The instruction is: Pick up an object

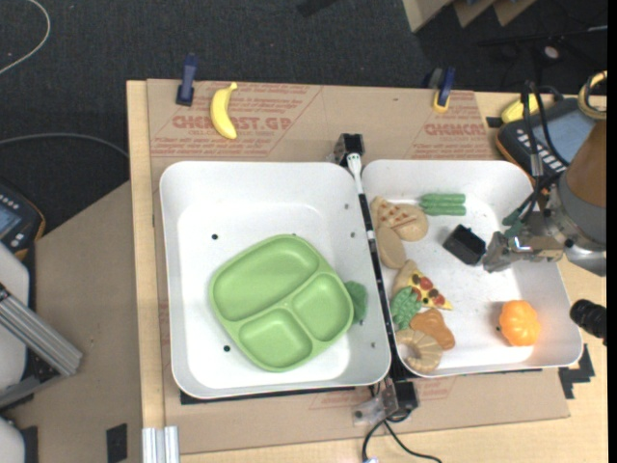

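Small black block-shaped object is seen lying on the floor of the right-hand shallow white plastic bin, just left of the gripper and apart from it. The gripper, at the end of the grey arm, is lowered over this bin; whether it is open or closed cannot be told, and nothing is seen held in it. An orange round toy fruit lies below the gripper, a green ridged toy vegetable up and to its left. Well to its left, in the other white bin, a green three-compartment plastic plate is seen. A yellow toy banana rests on the cardboard-covered surface, far up-left.
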`<state>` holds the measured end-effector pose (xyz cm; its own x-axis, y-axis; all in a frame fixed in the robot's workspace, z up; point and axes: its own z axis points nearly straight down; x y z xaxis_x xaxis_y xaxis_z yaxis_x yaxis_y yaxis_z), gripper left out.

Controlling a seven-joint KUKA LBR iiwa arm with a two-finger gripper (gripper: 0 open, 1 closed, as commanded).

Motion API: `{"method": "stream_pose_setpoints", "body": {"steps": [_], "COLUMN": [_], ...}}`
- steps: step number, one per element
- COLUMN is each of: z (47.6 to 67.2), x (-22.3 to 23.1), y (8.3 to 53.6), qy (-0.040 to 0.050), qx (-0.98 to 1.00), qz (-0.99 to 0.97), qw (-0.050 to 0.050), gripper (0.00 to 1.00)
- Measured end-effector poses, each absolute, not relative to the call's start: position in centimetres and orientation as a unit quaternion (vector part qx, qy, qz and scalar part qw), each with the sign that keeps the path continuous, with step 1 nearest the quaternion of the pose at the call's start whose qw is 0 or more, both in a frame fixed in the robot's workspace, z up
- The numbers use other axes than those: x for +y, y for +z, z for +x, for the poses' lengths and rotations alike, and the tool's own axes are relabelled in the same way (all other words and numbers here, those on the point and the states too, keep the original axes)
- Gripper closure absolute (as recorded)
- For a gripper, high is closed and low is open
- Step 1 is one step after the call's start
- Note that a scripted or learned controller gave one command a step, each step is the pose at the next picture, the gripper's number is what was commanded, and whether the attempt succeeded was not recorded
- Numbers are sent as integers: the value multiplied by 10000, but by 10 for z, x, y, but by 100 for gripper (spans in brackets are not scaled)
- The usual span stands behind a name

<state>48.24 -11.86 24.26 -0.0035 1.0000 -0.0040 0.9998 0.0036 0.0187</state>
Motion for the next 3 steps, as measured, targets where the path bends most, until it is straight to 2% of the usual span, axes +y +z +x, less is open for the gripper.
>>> {"method": "stream_pose_setpoints", "body": {"steps": [1, 2, 3], "z": [481, 479, 483], "x": [-41, 21, -59], "y": [268, 265, 180], "qy": [26, 6, -38], "qx": [7105, 7097, 7038], "qz": [7037, 7046, 7104], "qw": [16, -7, -24], "gripper": [100, 100, 100]}}
